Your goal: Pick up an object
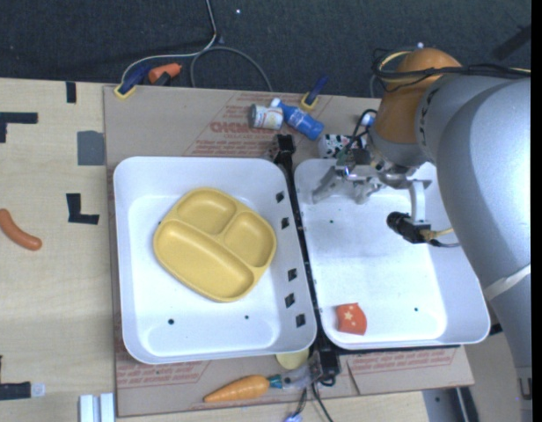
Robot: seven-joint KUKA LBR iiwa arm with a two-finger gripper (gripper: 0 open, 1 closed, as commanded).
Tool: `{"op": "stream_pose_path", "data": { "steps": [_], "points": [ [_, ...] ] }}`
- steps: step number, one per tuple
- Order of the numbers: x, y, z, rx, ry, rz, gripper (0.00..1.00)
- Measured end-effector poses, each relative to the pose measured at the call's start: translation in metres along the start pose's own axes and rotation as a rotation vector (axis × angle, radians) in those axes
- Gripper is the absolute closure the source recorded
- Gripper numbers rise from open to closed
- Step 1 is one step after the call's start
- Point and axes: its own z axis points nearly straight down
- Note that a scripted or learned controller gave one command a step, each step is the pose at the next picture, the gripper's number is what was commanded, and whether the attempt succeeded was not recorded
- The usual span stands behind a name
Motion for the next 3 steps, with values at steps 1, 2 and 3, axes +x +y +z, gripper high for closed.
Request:
{"op": "stream_pose_path", "data": {
  "steps": [1, 2, 3],
  "points": [
    [0.015, -0.027, -0.001, -0.001, -0.003, 0.0, 0.0],
    [0.019, -0.001, 0.0, 0.008, -0.003, -0.002, 0.0],
    [-0.069, -0.014, -0.018, 0.003, -0.005, 0.007, 0.0]
  ]
}}
